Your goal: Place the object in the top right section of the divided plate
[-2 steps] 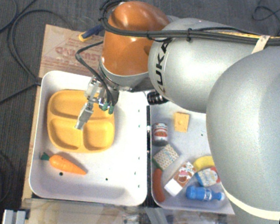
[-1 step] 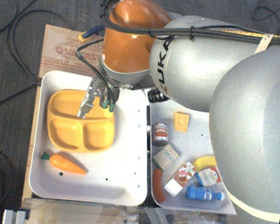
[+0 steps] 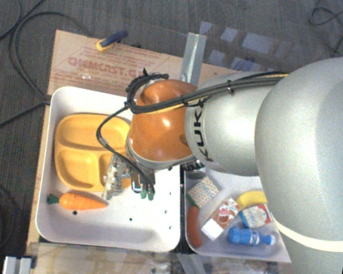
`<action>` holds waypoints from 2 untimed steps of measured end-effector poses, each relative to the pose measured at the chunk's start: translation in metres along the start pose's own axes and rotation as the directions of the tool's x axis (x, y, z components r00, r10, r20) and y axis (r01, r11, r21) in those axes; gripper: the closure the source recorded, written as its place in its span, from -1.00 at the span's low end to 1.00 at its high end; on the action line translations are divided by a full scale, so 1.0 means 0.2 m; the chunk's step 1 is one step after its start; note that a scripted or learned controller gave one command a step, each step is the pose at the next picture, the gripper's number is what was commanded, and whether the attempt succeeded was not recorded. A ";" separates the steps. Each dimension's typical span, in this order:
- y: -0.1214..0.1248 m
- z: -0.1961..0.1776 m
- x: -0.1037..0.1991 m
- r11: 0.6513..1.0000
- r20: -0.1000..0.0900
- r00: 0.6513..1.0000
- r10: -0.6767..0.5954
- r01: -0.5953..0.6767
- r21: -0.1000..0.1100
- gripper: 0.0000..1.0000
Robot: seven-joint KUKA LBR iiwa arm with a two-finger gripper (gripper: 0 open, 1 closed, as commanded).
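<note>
1. Left bin (image 3: 44, 222) holds a yellow divided plate (image 3: 81, 143) toward its far-left part; a toy carrot (image 3: 81, 202) lies on the bin floor just beside the plate's near edge, leafy end toward the bin's left wall.
2. Gripper (image 3: 129, 183) hangs over the plate's near-right edge, above the bin floor, near the carrot's tip but apart from it.
3. Jaws: nothing visible between them; whether they are open or closed I cannot tell, as the wrist blocks too much.
4. Step, as a judgement: still at pick. The carrot looks like the likely object and is not in any plate section yet.
5. Right bin (image 3: 269, 252) carries a blue bottle (image 3: 249, 237), a yellow piece (image 3: 252, 198), small boxes (image 3: 211, 229) and a reddish sausage-like toy (image 3: 192, 225), all well apart from the gripper.
6. Next move calls for shifting toward the bin's near-left corner, centring over the carrot's body, dropping, closing across its narrow width, lifting.
7. Then carry to the plate's top right section; that section is hidden under the orange wrist (image 3: 161, 121), so its exact spot is unclear.
</note>
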State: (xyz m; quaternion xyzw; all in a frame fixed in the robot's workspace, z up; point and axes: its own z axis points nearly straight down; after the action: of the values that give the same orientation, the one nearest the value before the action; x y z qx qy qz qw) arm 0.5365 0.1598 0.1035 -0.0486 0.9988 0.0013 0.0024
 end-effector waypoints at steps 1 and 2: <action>-0.43 -0.40 -0.21 0.995 -0.002 0.995 0.103 -0.103 0.003 1.00; -0.69 -0.40 0.33 0.991 -0.006 0.991 -0.136 0.136 0.002 1.00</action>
State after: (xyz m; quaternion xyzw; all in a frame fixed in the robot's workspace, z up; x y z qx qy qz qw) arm 0.4838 0.0152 0.1836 -0.1163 0.9932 -0.0003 -0.0004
